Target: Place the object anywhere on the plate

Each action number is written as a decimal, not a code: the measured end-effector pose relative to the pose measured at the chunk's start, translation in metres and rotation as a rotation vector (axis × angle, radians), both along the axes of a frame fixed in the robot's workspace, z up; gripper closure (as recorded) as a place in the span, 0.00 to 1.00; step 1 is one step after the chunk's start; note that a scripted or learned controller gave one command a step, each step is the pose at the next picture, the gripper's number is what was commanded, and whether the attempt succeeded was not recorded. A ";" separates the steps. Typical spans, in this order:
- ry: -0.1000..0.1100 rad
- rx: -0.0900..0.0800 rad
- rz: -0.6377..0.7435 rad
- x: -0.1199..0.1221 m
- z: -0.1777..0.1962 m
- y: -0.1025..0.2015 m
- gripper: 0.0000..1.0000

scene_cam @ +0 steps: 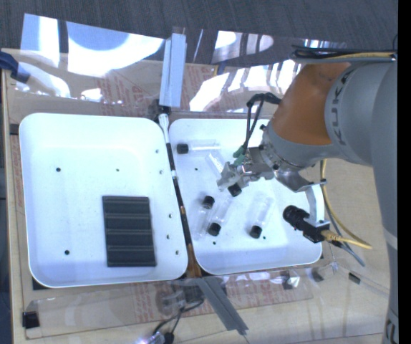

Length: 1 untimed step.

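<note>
pincer (233,180) over right bin (300,253), among clear vials (213,226); its state cannot be told; dark plate (128,230) in left bin (41,192).

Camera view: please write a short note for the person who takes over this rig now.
Hand: over the right white bin, among small clear vials with black caps; grip state cannot be told.
Plate: flat dark ribbed rectangle in the left white bin, with nothing on it.
Done: no object placed.
Left: pick one vial, carry it across, set it on the plate.
</note>
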State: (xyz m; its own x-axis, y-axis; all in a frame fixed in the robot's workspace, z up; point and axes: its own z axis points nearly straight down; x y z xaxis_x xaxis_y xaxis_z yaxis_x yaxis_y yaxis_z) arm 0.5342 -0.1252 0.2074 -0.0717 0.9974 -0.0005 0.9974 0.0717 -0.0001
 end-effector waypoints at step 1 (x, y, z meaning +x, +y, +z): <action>0.006 0.001 -0.084 -0.053 -0.007 0.071 1.00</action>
State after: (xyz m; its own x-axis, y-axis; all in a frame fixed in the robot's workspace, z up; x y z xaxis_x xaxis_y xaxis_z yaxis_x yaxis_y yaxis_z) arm 0.4812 -0.0547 0.2008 0.0123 0.9999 0.0008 0.9999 -0.0123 -0.0057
